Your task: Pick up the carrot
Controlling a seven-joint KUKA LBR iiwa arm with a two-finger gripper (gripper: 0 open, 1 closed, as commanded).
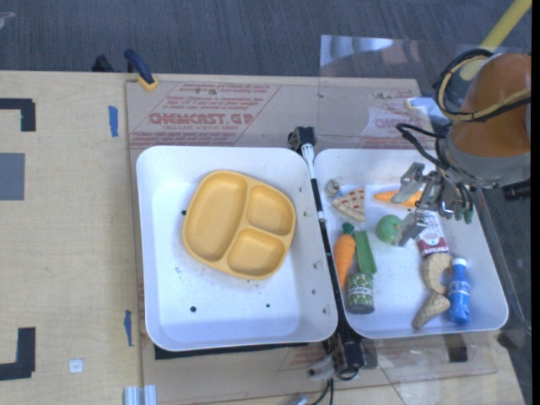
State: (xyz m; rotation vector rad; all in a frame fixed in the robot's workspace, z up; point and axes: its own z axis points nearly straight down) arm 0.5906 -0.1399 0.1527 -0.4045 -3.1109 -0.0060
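hand point(429, 202): hovers over right bin point(494, 306), upper part; open or closed cannot tell, clutter beneath. nothing seen gripped.
green ball point(389, 227): just left of hand.
orange piece point(396, 197): partly under hand, identity unclear.
carrot point(344, 256): task item, well left of hand, lying along bin's left wall, touching green bottle point(362, 274). wall crowds approach, judged awkward grasp.
blue bottle point(458, 289): below hand, near right rim.
yellow divided plate point(239, 224): left bin point(160, 310), far from hand.
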